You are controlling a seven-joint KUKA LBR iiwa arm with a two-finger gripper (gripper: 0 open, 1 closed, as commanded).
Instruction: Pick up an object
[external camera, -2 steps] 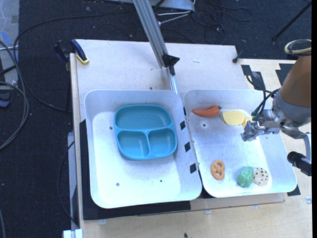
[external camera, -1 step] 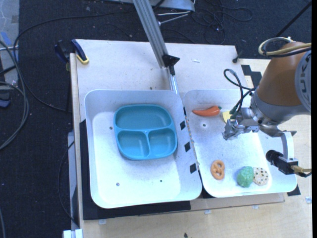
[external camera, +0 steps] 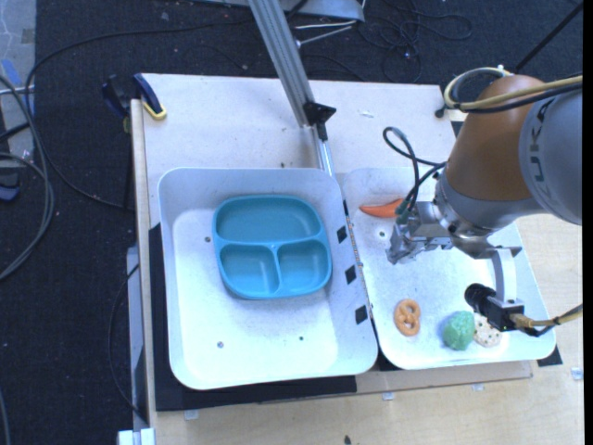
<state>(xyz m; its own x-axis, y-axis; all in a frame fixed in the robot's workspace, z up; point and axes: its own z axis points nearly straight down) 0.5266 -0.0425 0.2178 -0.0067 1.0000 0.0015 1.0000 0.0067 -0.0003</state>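
Jaws (external camera: 400, 251) low in right bin (external camera: 435, 358), between carrot (external camera: 379, 209) and pretzel (external camera: 407, 316).

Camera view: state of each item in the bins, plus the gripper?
blue divided tray: flat in left bin, compartments bare
orange carrot-like piece: lying in right bin, partly behind the arm
pretzel: flat in right bin
green ball: resting beside speckled white ball
gripper: over right bin, holding nothing visible

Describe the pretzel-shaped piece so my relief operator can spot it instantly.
Look at the right-hand white bin, the one the arm reaches over. Near its front edge lie three small things in a row; the pretzel is the leftmost. It is orange-brown and looped with holes, unlike the solid green lump and the pale speckled piece beside it.
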